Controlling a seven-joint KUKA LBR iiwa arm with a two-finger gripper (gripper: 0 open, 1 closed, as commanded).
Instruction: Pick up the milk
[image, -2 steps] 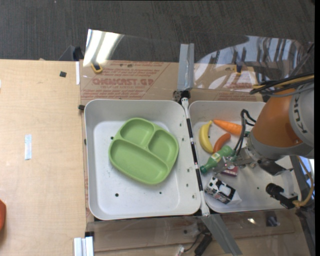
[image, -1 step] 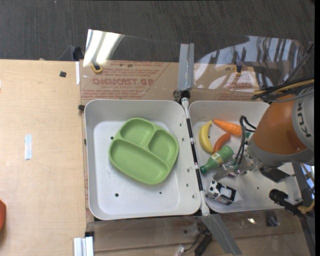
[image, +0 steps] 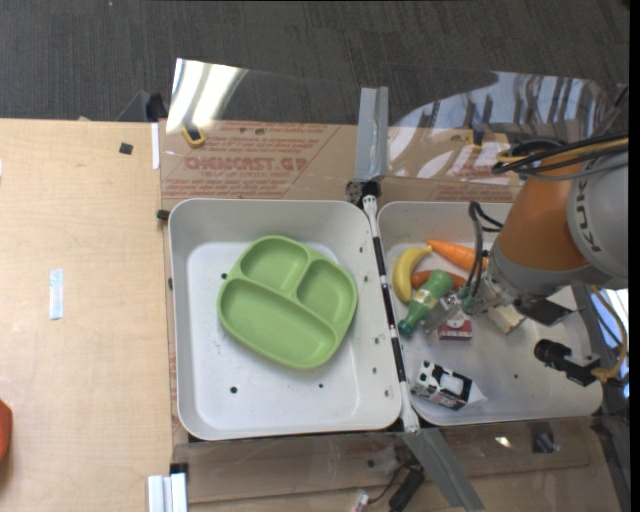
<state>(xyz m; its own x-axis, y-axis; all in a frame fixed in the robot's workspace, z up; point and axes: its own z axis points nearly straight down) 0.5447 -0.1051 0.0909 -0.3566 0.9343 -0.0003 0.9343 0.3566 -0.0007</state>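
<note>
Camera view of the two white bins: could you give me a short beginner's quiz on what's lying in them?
1. True or false: the green three-compartment plastic plate lies in the left white bin.
2. The yellow banana lies: A) on the plate; B) in the right white bin; C) outside both bins.
3. Which is closer to the gripper: the small red-and-white box or the black-and-white milk carton?

Key: 1 true; 2 B; 3 the small red-and-white box.
</note>
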